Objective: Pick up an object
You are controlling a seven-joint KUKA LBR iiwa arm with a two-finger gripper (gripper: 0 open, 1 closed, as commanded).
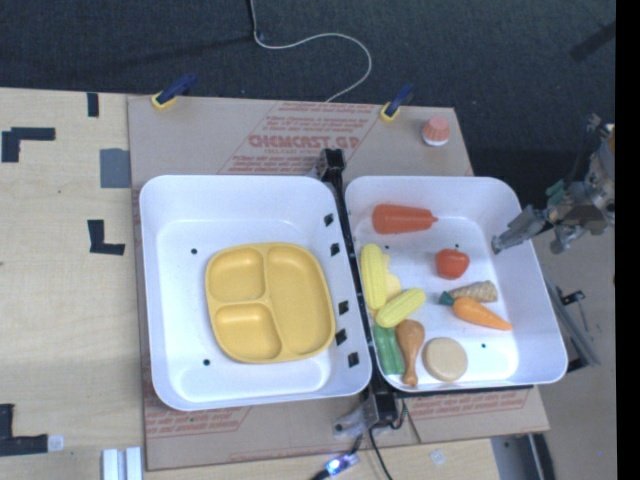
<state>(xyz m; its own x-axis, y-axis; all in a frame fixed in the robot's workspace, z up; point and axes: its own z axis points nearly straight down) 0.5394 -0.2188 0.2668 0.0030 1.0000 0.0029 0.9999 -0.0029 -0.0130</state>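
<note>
Nothing picked yet. Claw [520, 230] hovers over the right bin's [520, 368] right rim, fingers' state unclear. The tomato [452, 263] and carrot [482, 314] lie untouched.

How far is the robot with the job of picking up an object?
Nothing looks done yet. The end effector sits at the right bin's right edge with nothing seen in it. The tomato, carrot and other food lie in the bin. Descent, grasp and lift remain.
</note>
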